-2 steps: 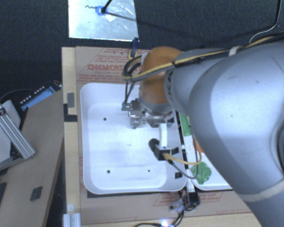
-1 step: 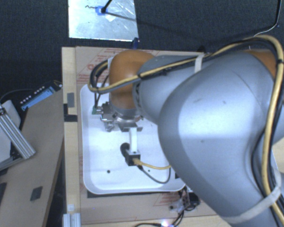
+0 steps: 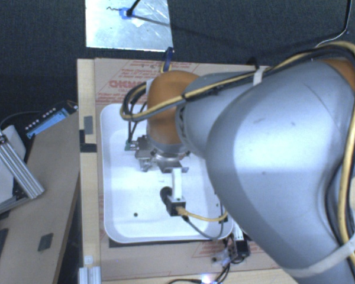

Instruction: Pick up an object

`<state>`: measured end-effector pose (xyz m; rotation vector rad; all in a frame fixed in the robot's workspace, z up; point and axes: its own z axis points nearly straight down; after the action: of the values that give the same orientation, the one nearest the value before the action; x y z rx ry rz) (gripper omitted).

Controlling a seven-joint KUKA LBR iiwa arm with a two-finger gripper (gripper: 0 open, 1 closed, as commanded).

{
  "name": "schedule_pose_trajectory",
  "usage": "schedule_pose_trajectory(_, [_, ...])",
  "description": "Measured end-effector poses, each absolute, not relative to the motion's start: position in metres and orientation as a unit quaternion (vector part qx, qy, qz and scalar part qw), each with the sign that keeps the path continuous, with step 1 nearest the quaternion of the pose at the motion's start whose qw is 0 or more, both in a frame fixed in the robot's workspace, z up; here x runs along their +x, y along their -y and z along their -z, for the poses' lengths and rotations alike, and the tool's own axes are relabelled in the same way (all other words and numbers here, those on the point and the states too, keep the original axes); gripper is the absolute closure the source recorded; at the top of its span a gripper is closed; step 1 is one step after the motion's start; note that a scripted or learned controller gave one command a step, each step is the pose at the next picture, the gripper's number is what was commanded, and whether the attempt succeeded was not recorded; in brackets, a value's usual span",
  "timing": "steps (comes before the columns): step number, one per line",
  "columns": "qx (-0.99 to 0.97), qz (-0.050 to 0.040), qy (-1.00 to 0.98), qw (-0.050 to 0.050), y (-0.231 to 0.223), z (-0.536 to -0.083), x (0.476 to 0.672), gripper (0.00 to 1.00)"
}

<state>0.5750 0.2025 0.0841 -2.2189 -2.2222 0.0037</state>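
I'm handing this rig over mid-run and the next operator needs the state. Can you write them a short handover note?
Gripper: low over the middle of the white bin, below the orange band; whether it is open or shut cannot be told.
Things: the arm covers the bin's right part, so what lies there cannot be told. On the bare floor there is one tiny dark speck, too small to identify.
Done: no grasp is confirmed.
Left: the whole pick, that is, grasp an object and lift it clear.
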Motion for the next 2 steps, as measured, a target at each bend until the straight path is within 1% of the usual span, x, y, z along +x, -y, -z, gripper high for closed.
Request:
schedule_pose_trajectory(1, [-0.705, 0.0012, 0.709, 0.001, -0.236, -0.148, 0.549, 1.0])
schedule_pose_trajectory(2, [-0.707, -0.0016, 0.707, 0.002, -0.234, -0.104, 0.503, 1.0])
